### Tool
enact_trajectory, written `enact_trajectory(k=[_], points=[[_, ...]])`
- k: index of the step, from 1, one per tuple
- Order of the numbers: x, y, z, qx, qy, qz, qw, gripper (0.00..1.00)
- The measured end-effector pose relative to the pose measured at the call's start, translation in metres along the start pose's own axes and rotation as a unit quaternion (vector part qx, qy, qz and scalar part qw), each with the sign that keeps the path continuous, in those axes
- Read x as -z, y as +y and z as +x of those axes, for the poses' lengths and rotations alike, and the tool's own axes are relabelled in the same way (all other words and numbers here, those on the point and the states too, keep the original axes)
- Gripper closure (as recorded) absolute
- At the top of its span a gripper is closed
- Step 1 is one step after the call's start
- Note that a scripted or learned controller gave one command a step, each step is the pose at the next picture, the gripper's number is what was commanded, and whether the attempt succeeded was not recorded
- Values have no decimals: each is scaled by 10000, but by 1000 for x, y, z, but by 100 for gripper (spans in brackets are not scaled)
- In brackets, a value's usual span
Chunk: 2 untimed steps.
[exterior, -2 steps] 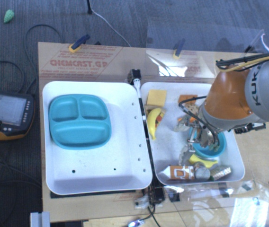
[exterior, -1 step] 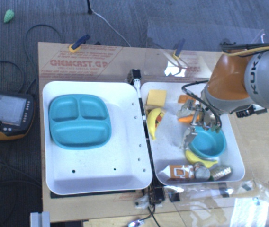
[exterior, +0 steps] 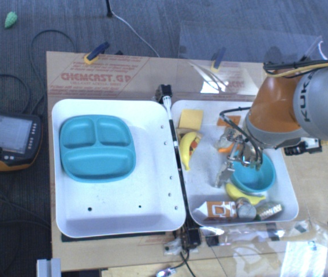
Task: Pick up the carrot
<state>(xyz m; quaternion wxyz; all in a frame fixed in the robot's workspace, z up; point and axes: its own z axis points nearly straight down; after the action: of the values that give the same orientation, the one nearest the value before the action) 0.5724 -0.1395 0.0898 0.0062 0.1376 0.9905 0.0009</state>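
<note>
In the right bin (exterior: 198,178), a small orange carrot (exterior: 226,149) is seen lying just beside and to the left of the gripper (exterior: 231,165), close under the arm's wrist and partly hidden by cabling. Its long axis appears to run roughly left to right, though this is hard to judge. Whether anything is gripped cannot be told.

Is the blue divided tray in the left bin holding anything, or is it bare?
Bare. All three compartments of the blue tray show plain blue, and it lies flat in the left bin.
</note>
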Motion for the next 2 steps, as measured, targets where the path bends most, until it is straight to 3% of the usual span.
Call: enact_trajectory(k=[1,2], points=[[13,1,-4,6,-76,6,10000,100],[111,6,-45,-502,-16,15,9987,100]])
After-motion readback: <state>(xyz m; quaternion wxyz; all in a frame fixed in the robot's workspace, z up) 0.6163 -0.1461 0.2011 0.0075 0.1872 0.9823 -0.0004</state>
